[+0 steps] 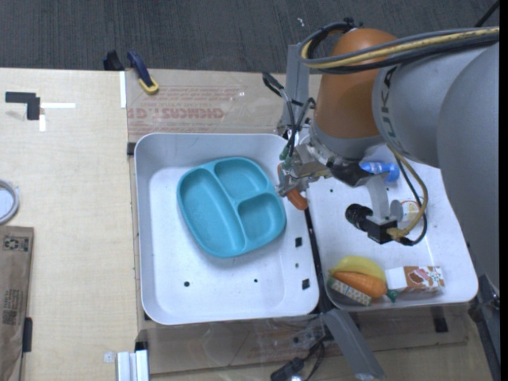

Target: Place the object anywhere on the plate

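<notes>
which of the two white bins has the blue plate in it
The left bin holds the blue plate, a three-compartment tray lying flat. The right bin holds loose items instead, including toy food at its near edge.

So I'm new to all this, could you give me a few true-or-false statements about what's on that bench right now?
1. The blue plate lies in the left bin. True.
2. The plate has three compartments. True.
3. The plate already holds a banana. False: its compartments are bare; a yellow item lies in the right bin.
4. The gripper is near the plate's right rim. True.
5. The arm reaches in from the left. False: it comes from the right.
</notes>
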Motion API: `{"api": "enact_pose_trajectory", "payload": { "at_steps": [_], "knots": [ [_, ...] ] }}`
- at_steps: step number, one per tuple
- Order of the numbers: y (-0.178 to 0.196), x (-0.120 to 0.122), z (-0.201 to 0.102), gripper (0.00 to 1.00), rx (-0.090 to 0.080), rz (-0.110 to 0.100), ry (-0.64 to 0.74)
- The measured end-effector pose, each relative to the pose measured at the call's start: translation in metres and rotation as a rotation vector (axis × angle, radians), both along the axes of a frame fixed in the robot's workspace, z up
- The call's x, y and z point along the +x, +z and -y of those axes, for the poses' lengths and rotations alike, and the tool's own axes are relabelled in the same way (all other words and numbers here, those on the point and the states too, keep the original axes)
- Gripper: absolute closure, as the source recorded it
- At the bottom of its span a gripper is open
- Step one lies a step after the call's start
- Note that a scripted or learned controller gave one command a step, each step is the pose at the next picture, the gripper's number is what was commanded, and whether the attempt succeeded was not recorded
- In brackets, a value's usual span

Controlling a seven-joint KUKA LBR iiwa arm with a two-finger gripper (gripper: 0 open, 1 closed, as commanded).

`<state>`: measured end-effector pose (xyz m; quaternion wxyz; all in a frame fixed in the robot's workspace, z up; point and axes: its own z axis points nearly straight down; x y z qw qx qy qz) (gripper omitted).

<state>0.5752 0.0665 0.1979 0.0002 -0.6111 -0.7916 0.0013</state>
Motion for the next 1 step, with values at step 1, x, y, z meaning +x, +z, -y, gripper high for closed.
{"api": "enact_pose_trajectory", "payload": {
  "at_steps": [1],
  "knots": [
    [0.0000, 0.0001, 0.0001, 0.00, 0.000, 0.000, 0.000]
  ]
}}
